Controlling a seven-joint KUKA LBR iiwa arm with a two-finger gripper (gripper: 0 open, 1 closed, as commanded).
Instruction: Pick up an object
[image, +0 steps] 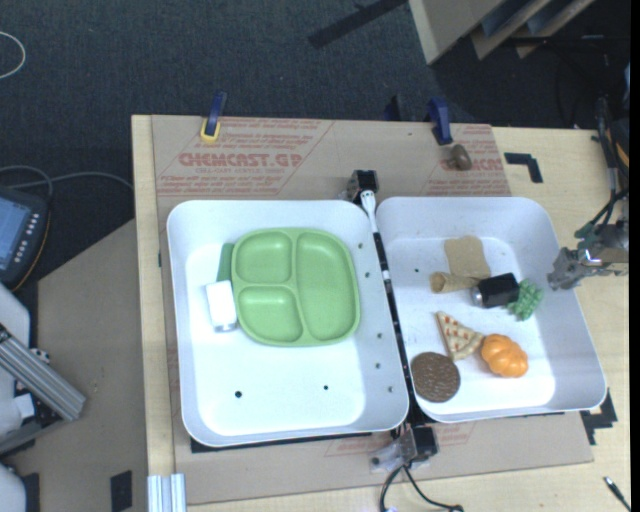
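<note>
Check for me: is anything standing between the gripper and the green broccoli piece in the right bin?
Nothing visible does. The gripper sits at the right bin's right wall, and the broccoli piece lies just left of it, with bare bin floor between. The black object lies on the broccoli's far side.

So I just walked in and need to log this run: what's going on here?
The gripper sits at the right bin's right rim, with nothing visibly held. The toys lie in that bin: broccoli, a black piece, pizza slice, cookie and orange piece. The left bin holds a green plate.
</note>
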